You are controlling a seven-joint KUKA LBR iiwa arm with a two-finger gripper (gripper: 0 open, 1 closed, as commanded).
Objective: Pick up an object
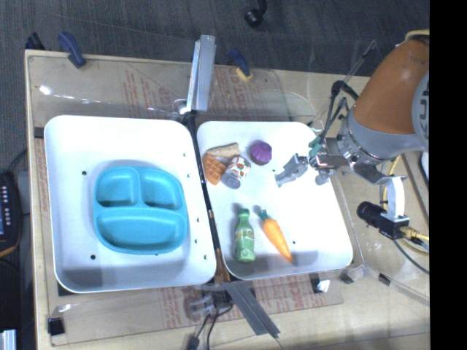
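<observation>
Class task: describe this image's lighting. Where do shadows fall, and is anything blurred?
Camera view: even overhead light; soft shadows lie just below the carrot and green bottle; the blue divided tray is sharp; the tool looks slightly soft; faint glare marks the clear sheet behind the right bin.

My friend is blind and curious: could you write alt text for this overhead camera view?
A grey and orange robot arm reaches from the right, its gripper above the right white bin, which holds a carrot, a green bottle, a purple ball and a small pile of toys. The left white bin holds a blue divided tray.
</observation>
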